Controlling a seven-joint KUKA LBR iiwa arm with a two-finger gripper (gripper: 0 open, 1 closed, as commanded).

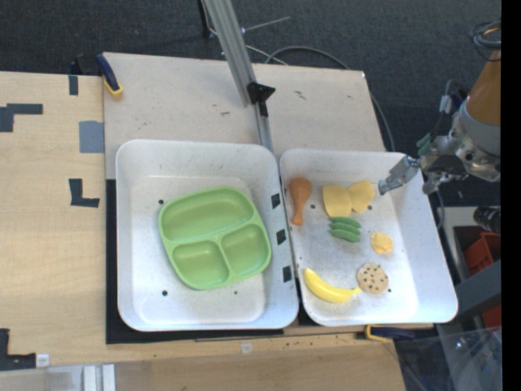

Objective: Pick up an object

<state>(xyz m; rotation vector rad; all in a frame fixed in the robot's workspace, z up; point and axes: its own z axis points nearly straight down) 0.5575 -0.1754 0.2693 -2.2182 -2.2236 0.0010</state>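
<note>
Since play food fills the near right bin [423, 296], banana [329, 288] and cookie [373, 278] lie nearest; cheese [346, 198] farther back. Gripper [396, 175] hovers beside the cheese, nothing held, presumably approaching; jaws' state indeterminable.

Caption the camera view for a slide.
Claw hovers over toy food in the right bin; green tray sits in the left bin.

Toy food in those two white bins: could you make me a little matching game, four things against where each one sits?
Things:
1. green divided plate
2. banana
3. drumstick
4. cookie

Places:
A. right bin, against its left wall
B. left bin
C. right bin, near front edge, right of the banana
D. right bin, front left corner

Pairs: 1-B, 2-D, 3-A, 4-C
</note>
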